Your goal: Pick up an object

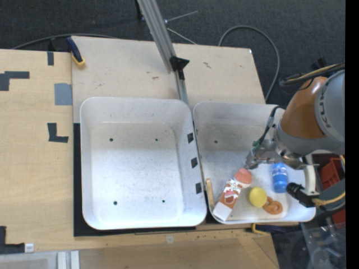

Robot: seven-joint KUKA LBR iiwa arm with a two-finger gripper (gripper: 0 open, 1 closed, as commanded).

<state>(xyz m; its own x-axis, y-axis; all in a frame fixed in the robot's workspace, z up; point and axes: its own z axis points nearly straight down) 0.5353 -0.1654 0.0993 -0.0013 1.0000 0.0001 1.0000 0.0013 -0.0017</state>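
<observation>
Dark carpet surrounds a pale wooden bench (140,66) that carries two shallow white bins side by side, seen from above at a slant. On the left, the left bin (90,150) shows a bare speckled floor with a few small dark dots. Beside it, the right bin (224,128) holds a cluster of things at its near right corner: a white tube with an orange-red cap (233,192) lying at a slant, a yellow ball (257,196) just beside it, a small brown pretzel-like piece (274,207) touching the ball's right side, and a blue bottle (279,176) a little above them. From the right the grey arm with its orange band (305,114) reaches down into this bin, and the gripper (253,158) sits low over the floor just above the tube's cap and left of the blue bottle. Its tip is small and dark against the bin, so whether it is spread or closed cannot be told, nor whether it touches the cap.
</observation>
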